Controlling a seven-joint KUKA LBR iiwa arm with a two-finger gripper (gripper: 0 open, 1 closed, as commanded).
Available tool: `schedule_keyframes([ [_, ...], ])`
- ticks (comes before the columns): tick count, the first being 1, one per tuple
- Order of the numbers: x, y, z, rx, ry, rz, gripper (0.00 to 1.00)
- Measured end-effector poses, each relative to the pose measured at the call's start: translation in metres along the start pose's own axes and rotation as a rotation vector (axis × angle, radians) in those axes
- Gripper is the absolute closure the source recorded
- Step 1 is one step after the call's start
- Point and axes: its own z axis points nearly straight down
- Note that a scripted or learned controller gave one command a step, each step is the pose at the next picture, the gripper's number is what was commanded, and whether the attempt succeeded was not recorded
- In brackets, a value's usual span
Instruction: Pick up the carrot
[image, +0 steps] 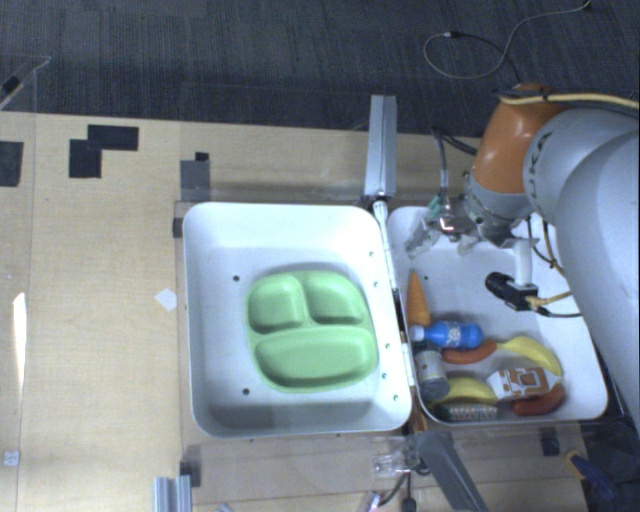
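Carrot (417, 297) lies against right bin's (590, 385) left wall (arm above).

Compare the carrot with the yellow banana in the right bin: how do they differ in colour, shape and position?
The carrot is orange; the banana is yellow. The carrot is straight and tapered, while the banana curves. The carrot lies along the right bin's left wall, pointing up the view; the banana lies nearer the bin's right side, beside a red sausage-like item. Both rest in the same bin, apart from the gripper.
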Motion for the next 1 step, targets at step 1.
schedule_keyframes([
  [1, -0.0791, -0.0193, -0.0635, 0.006, 0.000, 0.152, 0.00],
])
